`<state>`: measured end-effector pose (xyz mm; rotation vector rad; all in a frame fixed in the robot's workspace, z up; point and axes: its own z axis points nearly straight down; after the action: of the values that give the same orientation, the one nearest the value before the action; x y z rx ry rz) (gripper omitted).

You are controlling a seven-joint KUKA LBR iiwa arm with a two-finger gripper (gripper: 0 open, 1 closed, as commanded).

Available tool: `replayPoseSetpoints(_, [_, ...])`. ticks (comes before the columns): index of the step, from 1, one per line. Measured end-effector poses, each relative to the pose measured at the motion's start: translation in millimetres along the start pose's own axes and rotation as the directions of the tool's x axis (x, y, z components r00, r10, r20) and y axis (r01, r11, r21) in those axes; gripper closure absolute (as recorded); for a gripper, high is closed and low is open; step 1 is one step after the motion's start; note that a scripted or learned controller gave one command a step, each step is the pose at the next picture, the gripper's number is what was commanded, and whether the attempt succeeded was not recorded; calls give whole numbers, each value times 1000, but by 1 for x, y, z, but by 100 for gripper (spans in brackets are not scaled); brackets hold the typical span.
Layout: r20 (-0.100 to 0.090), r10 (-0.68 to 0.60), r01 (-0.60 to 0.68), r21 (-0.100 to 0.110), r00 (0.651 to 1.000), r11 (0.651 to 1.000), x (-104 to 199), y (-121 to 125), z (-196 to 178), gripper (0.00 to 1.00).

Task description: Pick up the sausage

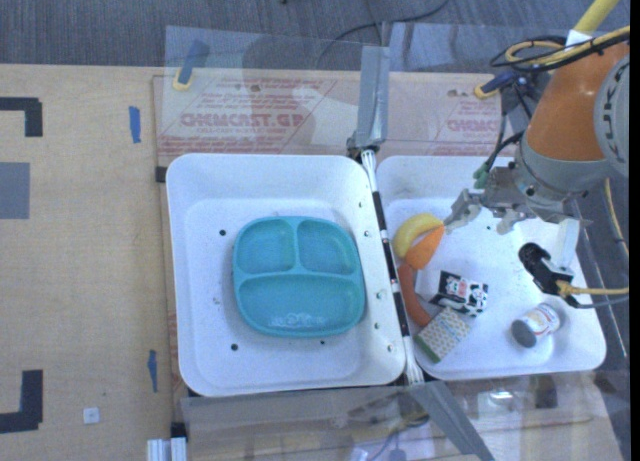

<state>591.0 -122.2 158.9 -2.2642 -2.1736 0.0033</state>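
The sausage is a reddish-orange curved piece lying along the left wall of the right bin. Its upper end touches a yellow banana and a brighter orange piece. My gripper hangs over the upper middle of the right bin, up and to the right of the sausage and apart from it. Its two grey fingers stand spread and open, and nothing is between them. The arm's orange band sits above it at the right.
A black-and-white toy, a tan and green waffle-like piece and a small can lie in the right bin's lower part. A teal divided plate rests in the left bin. Yellow cables hang near the arm.
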Motion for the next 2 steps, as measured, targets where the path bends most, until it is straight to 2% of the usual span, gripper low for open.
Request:
replayPoseSetpoints(1, [0, 1, -1, -1, 1000, 1000, -1, 1, -9, 100])
replayPoseSetpoints(2, [0, -42, 42, -13, 999, 999, 21, -50, 70, 100])
